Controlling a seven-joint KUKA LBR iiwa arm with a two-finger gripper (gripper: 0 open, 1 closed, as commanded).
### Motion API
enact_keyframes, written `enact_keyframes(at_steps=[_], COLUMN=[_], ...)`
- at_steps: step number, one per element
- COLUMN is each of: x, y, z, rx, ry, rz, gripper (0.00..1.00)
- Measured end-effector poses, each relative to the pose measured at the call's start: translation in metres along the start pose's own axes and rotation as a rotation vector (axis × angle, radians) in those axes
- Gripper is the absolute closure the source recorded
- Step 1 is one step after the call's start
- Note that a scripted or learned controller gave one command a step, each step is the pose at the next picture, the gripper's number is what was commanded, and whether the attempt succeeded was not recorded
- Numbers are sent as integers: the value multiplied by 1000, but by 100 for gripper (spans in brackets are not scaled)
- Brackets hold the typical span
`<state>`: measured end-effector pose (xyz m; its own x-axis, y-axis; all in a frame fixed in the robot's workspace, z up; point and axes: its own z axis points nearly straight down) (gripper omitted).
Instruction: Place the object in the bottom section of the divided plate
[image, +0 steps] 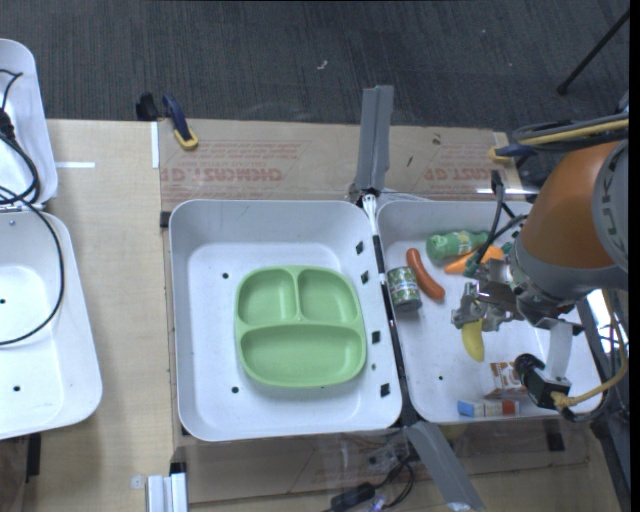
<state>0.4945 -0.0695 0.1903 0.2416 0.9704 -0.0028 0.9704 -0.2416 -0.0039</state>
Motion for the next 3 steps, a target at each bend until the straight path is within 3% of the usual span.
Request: enact_keyframes(at_steps=[2, 3], x=[137, 165], y=[-43, -57], z=[-1, -13], rx=[-1, -4], ry=[0, 0], rz=[-637, -812], gripper=[100, 100])
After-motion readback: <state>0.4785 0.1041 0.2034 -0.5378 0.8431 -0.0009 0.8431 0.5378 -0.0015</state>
